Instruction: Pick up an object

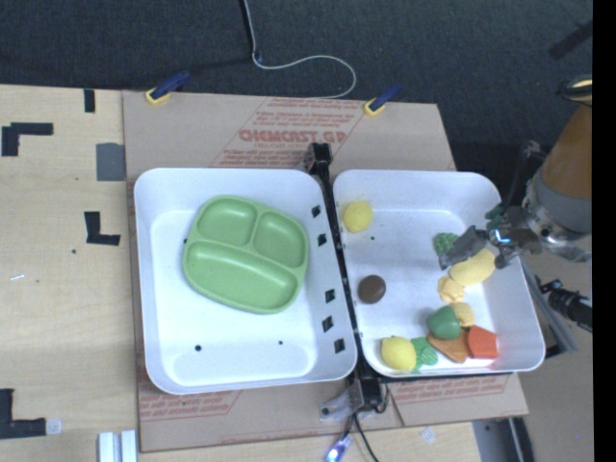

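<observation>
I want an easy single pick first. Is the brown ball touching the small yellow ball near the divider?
Apart. The camera view shows the brown ball and the small yellow ball with bare white bin floor between them.

Count, bench top: two white bins, left bin (pixel 154 287) and right bin (pixel 414 186). One green divided plate (pixel 245 253). One yellow ball (pixel 357 216). One brown round piece (pixel 372 288). One lemon (pixel 398 353). One pale yellow piece (pixel 471 270) just below the gripper (pixel 478 243). Beneath that, a cluster of perhaps four toy foods (pixel 460 335), overlapping, count uncertain.
</observation>
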Robot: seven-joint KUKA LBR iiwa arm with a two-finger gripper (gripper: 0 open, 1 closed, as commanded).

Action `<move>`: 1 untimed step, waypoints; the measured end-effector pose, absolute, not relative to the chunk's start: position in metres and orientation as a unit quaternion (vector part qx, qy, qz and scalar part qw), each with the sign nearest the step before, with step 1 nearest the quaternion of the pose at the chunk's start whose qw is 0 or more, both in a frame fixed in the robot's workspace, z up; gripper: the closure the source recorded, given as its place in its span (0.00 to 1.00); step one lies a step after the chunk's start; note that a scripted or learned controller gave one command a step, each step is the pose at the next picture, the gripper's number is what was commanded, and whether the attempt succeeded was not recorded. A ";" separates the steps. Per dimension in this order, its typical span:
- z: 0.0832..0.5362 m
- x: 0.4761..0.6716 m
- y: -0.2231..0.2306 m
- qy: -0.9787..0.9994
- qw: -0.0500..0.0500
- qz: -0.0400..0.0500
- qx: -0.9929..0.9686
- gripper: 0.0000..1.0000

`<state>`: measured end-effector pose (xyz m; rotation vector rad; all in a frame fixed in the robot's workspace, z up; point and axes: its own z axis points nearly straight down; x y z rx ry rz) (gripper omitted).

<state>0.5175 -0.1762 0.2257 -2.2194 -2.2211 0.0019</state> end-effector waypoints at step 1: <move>0.369 0.484 -0.115 -0.710 -0.005 -0.004 -0.704 0.00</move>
